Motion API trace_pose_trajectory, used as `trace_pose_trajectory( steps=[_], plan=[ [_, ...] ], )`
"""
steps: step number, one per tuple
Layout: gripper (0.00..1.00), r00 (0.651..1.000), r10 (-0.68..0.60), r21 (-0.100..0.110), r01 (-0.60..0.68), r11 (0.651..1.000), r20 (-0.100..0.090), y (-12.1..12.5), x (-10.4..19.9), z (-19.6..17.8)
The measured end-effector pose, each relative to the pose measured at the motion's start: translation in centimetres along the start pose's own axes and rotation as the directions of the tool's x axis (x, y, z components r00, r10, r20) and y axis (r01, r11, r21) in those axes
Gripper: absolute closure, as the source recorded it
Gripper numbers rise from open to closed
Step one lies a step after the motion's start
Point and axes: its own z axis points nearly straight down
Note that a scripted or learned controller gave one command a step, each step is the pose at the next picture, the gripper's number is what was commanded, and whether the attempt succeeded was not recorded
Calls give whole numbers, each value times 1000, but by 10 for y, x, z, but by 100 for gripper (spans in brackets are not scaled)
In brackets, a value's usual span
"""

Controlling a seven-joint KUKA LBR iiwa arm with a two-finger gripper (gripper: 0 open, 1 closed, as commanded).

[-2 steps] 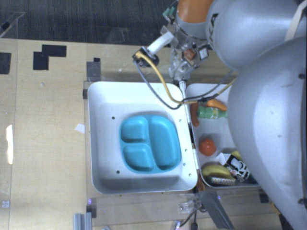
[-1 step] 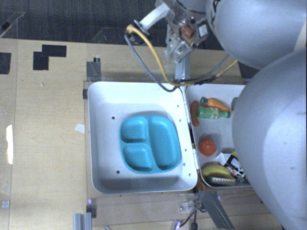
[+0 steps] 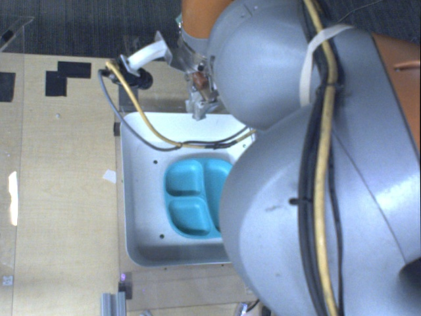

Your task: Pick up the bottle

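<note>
The grey arm [image 3: 316, 176] fills the right half of the view, its rounded joints covering most of the near white bin [image 3: 141, 196] and everything to the right of it. Where the bottle lies cannot be told; the part of the bin that could hold it is behind the arm.

The arm reaches in from the right and bends toward the top of the view, where its orange band [image 3: 207, 5] is cut off by the upper edge. Below the band, the end effector [image 3: 200, 103] is a small metallic piece, blurred and partly masked by the wrist, poised over the far rim of the bin. Whether it is released or clenched cannot be told.

A white bracket [image 3: 150, 53] juts out to the left of the end effector. A yellow cable [image 3: 141, 114] and a black one run from there, looping beneath the end effector and across the bin wall. More cables, bound by a pale strap [image 3: 322, 51], run down the arm.

In the bin, on the near side of the end effector, sits a blue divided tray [image 3: 187, 199], its right part hidden by the arm. To the left lies the pale desk [image 3: 59, 196], with black tape marks [image 3: 66, 76] near its far edge.
</note>
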Motion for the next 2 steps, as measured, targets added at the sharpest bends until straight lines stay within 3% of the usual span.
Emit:
trace_pose_trajectory(
  steps=[1,2],
  plan=[
    [100,994,-111,-1,111,994,0,4,12,-126],
    [100,993,-119,-2,119,993,4,-12,-29,38]
  ],
)
